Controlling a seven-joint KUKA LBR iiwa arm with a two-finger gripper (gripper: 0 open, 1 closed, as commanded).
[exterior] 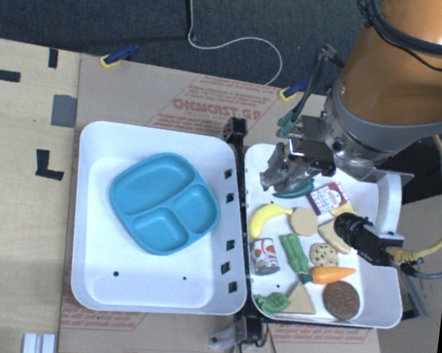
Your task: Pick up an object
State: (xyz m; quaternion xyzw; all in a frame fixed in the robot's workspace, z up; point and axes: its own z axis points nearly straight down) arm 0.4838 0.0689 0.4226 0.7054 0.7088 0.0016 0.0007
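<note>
Bench: I see a pale wood top with a cardboard sheet under two white bins; dark carpet lies beyond, crossed by a white cable.
Left bin: holds one blue divided plate, lying flat near the middle.
Right bin: holds the toy foods. A banana lies at its left side, a can just below it, a green pod beside the can. A carrot and a brown round patty sit toward the near right corner. A maroon packet lies at the far side.
Arm: reaches in from the right, over the right bin's far end.
Gripper: low over the bin's far left corner, above the banana. I cannot tell its opening, nor whether it has hold of anything.
</note>
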